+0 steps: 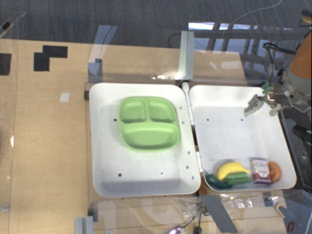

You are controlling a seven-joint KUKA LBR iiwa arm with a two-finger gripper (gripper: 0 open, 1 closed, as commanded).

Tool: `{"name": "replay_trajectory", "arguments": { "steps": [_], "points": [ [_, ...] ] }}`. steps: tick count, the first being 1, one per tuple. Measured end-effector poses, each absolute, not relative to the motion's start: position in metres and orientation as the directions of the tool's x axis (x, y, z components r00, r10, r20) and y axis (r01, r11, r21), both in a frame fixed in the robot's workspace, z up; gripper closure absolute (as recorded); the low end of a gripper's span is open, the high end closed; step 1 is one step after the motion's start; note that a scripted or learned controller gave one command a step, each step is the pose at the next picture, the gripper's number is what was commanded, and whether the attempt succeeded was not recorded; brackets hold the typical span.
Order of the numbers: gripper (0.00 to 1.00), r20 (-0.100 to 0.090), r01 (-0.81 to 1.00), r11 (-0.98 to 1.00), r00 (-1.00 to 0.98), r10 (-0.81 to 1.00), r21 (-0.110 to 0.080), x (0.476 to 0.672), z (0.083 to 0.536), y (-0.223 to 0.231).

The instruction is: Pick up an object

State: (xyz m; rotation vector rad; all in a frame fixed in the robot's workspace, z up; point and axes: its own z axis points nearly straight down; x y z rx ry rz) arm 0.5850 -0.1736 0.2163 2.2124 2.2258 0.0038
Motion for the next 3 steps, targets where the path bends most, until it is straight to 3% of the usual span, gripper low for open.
{"name": "replay_trajectory", "arguments": {
  "steps": [1, 2, 3],
  "points": [
    [0.0, 0.0, 0.929, -0.37, 0.37, 0.929, 0.005, 0.578, 0.289, -0.205],
    [0.0, 0.001, 0.788, -0.616, 0.616, 0.788, 0.003, 0.584, 0.321, -0.172],
    [0.0, 0.0, 0.931, -0.365, 0.365, 0.931, 0.006, 0.558, 0.39, -0.175]
  ]
}}
